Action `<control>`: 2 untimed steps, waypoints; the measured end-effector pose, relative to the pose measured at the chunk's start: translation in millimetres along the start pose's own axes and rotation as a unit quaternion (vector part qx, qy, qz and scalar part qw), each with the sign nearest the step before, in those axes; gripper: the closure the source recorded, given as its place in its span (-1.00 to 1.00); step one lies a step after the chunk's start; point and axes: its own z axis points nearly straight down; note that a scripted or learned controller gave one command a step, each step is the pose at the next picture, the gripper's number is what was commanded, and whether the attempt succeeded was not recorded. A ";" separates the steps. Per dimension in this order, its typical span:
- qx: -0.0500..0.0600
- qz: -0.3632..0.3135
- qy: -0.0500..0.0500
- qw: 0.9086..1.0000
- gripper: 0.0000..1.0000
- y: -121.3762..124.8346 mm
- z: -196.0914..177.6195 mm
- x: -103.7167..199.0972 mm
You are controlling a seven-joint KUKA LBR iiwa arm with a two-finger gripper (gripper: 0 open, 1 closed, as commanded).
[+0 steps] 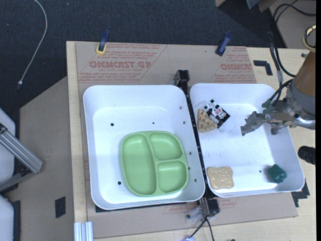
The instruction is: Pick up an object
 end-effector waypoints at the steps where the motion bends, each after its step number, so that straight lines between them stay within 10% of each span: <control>1: -0.005 -0.001 -0.001 1.000 -1.00 1.9 -4.3 0.1; 2: -0.004 -0.001 0.000 1.000 -1.00 10.0 48.7 -5.6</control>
